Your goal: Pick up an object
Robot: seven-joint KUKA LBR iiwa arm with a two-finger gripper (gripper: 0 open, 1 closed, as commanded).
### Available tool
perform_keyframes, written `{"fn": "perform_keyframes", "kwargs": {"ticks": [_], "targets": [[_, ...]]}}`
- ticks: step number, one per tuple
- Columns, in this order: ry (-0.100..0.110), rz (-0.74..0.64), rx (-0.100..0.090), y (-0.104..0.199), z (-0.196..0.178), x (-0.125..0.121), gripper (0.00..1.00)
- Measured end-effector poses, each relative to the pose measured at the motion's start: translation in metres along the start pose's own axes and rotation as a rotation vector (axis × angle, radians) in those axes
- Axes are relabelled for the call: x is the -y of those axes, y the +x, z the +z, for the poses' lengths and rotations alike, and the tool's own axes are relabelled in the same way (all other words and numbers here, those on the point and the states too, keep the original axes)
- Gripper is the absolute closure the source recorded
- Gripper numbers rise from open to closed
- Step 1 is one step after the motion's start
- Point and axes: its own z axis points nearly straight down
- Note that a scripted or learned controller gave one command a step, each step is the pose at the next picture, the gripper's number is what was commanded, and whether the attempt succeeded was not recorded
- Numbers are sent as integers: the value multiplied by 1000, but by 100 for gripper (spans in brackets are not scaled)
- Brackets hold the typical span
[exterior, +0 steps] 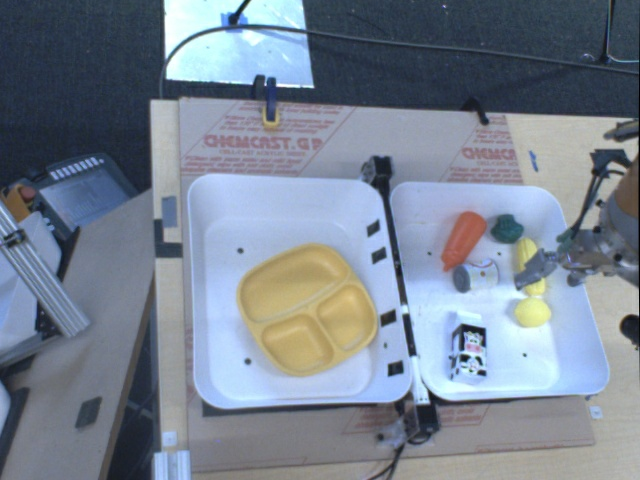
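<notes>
From above, two white bins sit side by side on the bench. The left bin [215,268] fills the middle of the frame. It holds a yellow tray [305,308] with three parts.

The right bin [570,368] is at the right of the frame and holds small toys. An orange carrot [464,238] lies near the top, tilted. Just below it is a small white and grey round thing [475,274]. A green toy [506,229] sits right of the carrot. Below the green toy is a long yellow toy [527,255], and lower down a round yellow lemon [533,313]. A little black and white carton [468,351] lies near the bottom of this bin.

The arm comes in from the right edge. The gripper [540,268] is over the right side of the right bin, touching or just above the long yellow toy. I cannot tell how its fingers are set, or whether it has any toy.
</notes>
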Motion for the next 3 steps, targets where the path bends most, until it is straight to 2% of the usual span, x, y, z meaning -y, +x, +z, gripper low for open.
{"fn": "perform_keyframes", "kwargs": {"ticks": [1,3], "targets": [[-5,-1,1,0,-2,-2,0],[0,0,0,-4,108,-9,0]]}}
